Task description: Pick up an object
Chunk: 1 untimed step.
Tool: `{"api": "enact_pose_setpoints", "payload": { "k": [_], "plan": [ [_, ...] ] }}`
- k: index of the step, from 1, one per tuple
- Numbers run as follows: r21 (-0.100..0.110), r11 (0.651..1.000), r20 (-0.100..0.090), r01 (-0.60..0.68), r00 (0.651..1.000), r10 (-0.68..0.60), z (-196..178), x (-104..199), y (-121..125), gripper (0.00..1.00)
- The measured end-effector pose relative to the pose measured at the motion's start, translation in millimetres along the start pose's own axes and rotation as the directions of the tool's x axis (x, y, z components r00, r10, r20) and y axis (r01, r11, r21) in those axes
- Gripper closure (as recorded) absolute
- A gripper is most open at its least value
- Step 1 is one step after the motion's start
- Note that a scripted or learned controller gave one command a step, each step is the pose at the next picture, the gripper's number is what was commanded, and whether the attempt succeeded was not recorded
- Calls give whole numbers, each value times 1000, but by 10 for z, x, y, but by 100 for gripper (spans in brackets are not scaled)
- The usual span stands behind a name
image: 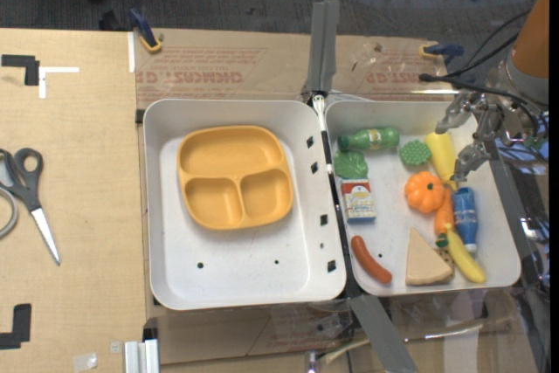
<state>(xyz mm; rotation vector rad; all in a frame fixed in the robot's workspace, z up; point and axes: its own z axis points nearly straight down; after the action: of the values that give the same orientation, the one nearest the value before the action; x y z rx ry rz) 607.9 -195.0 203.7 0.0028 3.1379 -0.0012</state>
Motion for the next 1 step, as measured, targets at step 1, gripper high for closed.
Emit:
{"api": "enact_pose_setpoints", "payload": {
  "k": [1],
  "plan": [
    [0,1000,0,23,1000,-23,1089,442,-15,0]
  ]
}}
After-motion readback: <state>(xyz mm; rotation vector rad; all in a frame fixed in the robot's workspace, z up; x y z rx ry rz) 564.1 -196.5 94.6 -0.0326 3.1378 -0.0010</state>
